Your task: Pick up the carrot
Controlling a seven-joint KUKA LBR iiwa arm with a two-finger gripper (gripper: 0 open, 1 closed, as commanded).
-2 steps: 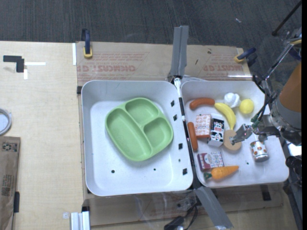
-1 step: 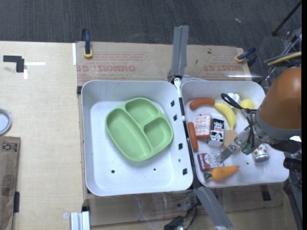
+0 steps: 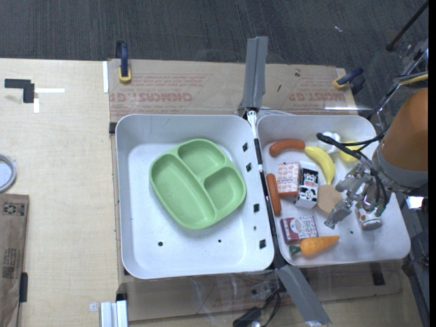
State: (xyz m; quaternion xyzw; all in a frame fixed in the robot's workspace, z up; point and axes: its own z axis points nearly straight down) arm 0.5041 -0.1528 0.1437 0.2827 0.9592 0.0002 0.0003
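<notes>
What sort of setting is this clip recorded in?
Most likely a robotics lab bench set up for grasping trials. Two white bins sit side by side on cardboard held by clamps, the right one holds toy food such as a carrot and banana, and a robot arm reaches in.

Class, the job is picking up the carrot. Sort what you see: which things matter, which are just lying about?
Job: carrot, gripper.
Lying about: banana, two sausages, milk carton, green plate, red packet.
</notes>
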